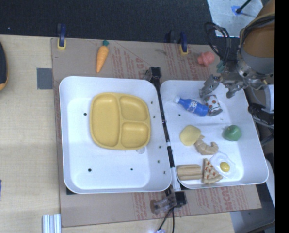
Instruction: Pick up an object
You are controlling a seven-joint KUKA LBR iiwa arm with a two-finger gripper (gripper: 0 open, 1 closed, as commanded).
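Currently the gripper [216, 88], fingers spread, hovers at the upper right of the frame over a small red-and-white can [213, 104] lying against a blue bottle [193, 106], so closing could catch both or nudge the can aside.

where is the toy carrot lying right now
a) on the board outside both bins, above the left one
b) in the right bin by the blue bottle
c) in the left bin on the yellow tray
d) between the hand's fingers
a: the toy carrot lies on the brown board, beyond the far rim of the left bin, apart from the yellow tray.
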